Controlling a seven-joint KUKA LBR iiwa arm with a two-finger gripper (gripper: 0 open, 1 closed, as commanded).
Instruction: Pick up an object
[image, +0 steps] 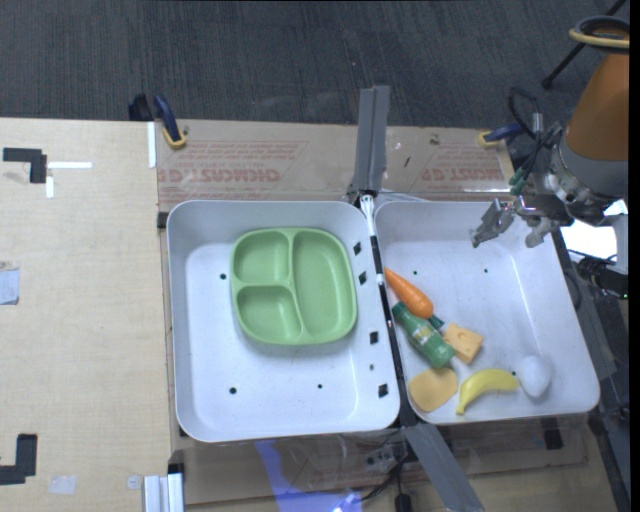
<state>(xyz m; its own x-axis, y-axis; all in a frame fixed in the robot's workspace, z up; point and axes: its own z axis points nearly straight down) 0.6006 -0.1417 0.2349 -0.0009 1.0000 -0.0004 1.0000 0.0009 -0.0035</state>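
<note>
My gripper (512, 226) hovers over the back right of the right bin (505, 270), with its two fingers spread apart and nothing between them. Well in front of it lie the objects: an orange carrot (409, 292), a green bottle (424, 338), a yellow cheese wedge (463, 343), a tan chip-like piece (432, 389), a yellow banana (486, 387) and a white round object (535, 375). They cluster at the bin's front left and front edge.
The left bin (200, 330) holds a green three-part plate (294, 286). A grey divider post (371, 140) rises between the bins at the back. Cables and clamps sit near the arm at the upper right.
</note>
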